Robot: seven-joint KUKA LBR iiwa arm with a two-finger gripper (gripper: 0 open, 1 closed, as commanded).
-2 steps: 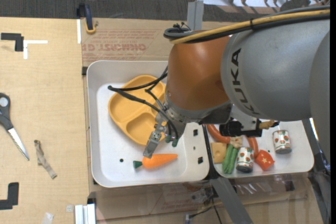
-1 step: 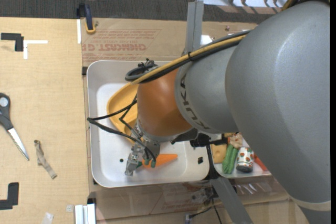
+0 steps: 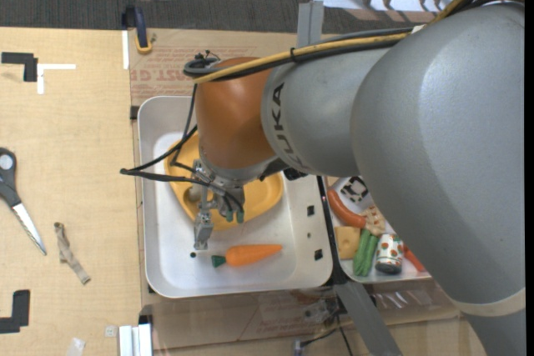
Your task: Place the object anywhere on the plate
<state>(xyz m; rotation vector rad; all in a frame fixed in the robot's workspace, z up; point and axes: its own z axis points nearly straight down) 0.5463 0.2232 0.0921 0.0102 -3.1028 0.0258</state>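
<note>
Carrot [image 3: 248, 255] in the left bin [image 3: 158, 263], just below the yellow plate [image 3: 265, 198]

A pale wooden bench [image 3: 67, 179] is carrying two shallow white bins: the left bin [image 3: 158, 263] and the right bin [image 3: 400, 283] are sitting side by side. Scissors [image 3: 17, 200] are lying near its left edge, well apart from them.
</note>
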